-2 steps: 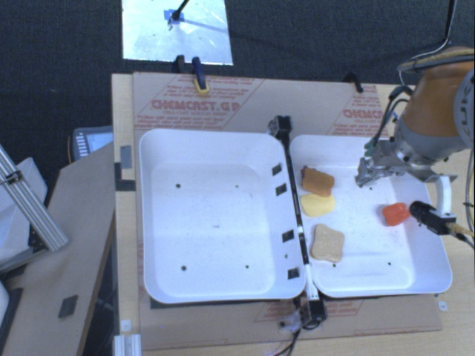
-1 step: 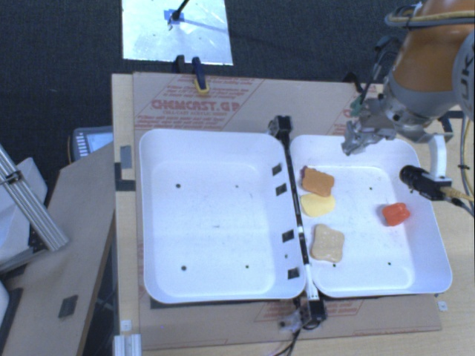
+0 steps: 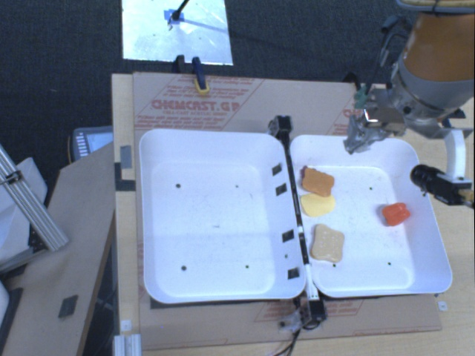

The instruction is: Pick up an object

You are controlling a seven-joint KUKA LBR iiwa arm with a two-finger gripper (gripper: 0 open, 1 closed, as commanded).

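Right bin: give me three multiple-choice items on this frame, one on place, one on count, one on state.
1. Where does the red piece lie?
A. Left bin
B. Right bin, toward its right side
C. On the cardboard

2. How many items lie in the right bin?
A. Two
B. Four
C. Six

3. Where is the end effector?
A. Above the right bin's far edge, apart from the items
B. Resting on the yellow piece
C. Over the left bin

Key: 1 B, it lies alone near the right wall. 2 B, orange piece, yellow piece, tan piece, red piece. 3 A, it hangs by the far rim, with bare floor between it and the orange piece.
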